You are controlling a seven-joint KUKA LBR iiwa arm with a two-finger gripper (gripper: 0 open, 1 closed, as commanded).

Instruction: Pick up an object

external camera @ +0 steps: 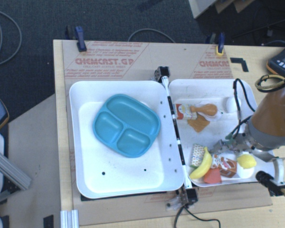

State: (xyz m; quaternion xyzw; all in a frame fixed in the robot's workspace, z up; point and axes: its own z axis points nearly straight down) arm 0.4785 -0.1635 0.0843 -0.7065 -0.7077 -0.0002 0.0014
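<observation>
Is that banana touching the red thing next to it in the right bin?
Touching. The camera view shows the banana lying with its lower end right against the red toy, no white bin floor visible between them.

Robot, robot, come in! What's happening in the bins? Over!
Gripper low in right bin, over the toy food. Banana beside it, not held. Blue plate alone in left bin.

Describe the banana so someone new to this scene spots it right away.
Look in the right bin of the two white bins, at its near-left corner. The banana lies there at a slant, between a pale waffle-like piece and a red item. It is the one long, curved yellow thing; the other yellow item nearby is round.
</observation>
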